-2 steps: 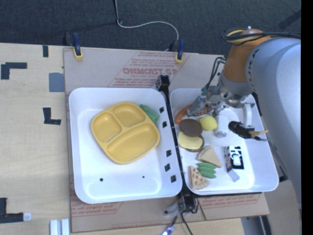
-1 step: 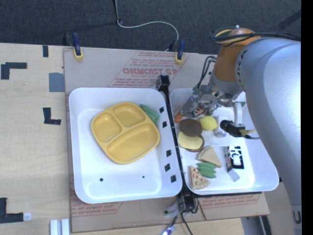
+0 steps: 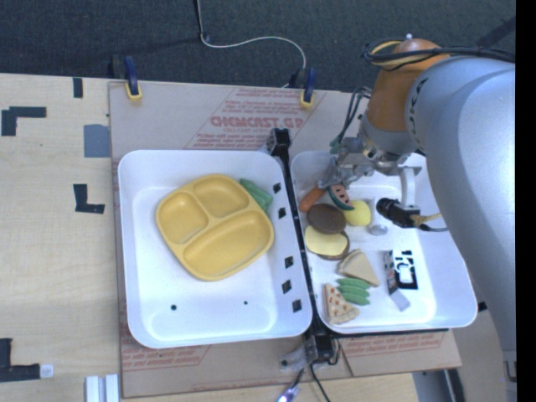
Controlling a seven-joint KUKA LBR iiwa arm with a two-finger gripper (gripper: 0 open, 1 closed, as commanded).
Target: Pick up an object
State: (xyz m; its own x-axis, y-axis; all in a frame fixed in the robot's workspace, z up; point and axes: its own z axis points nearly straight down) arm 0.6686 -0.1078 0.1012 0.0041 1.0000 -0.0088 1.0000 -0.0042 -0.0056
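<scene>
- Grey arm's two-finger gripper (image 3: 345, 174) hangs over the right white bin (image 3: 444, 296), above a watermelon-slice toy (image 3: 339, 197); finger state cannot be told.
- Yellow compartment plate (image 3: 215, 224) lies in the left white bin (image 3: 151, 308).

A pale wooden bench (image 3: 50, 249) with black tape marks meets dark grey carpet (image 3: 251, 15) behind
</scene>
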